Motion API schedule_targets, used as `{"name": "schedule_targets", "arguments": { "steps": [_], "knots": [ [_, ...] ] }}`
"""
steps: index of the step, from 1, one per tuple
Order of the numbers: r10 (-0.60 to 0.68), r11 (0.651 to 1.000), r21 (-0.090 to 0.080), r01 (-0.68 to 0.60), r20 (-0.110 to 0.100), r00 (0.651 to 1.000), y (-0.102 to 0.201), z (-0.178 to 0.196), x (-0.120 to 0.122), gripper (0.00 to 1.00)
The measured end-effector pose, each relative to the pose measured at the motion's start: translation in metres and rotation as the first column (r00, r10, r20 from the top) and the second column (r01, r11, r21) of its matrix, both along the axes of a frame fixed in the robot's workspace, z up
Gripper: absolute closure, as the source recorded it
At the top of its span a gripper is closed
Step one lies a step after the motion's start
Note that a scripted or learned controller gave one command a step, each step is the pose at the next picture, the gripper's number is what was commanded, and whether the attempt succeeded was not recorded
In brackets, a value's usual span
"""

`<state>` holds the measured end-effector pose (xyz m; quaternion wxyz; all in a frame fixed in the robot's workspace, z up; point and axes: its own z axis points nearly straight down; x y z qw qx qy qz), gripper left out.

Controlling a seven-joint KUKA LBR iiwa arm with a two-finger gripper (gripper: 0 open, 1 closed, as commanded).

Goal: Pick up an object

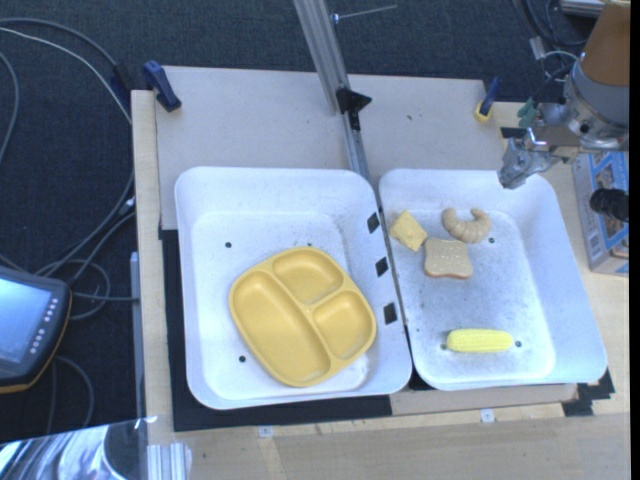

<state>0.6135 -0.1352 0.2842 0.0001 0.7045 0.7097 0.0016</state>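
The right bin (565,298) holds a yellow cheese wedge (407,231), a tan croissant (468,224), a slice of toast (447,258) and a yellow corn cob (479,341) near its front. My gripper (514,168) hangs over the bin's back right corner, up and to the right of the croissant, apart from all the food. Nothing shows between its fingers.
A yellow three-compartment plate (303,314) lies in the left bin (200,268). A slanted metal pole (322,38) rises behind the seam between the bins. Blue clamps (160,83) sit at the board's back corners. A box (605,208) stands right of the bench.
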Motion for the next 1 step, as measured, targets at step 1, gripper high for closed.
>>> {"name": "schedule_targets", "arguments": {
  "steps": [1],
  "knots": [
    [-0.001,1.0,-0.001,0.001,-0.001,1.0,0.0521,0.0036,0.0063,1.0]
  ]
}}
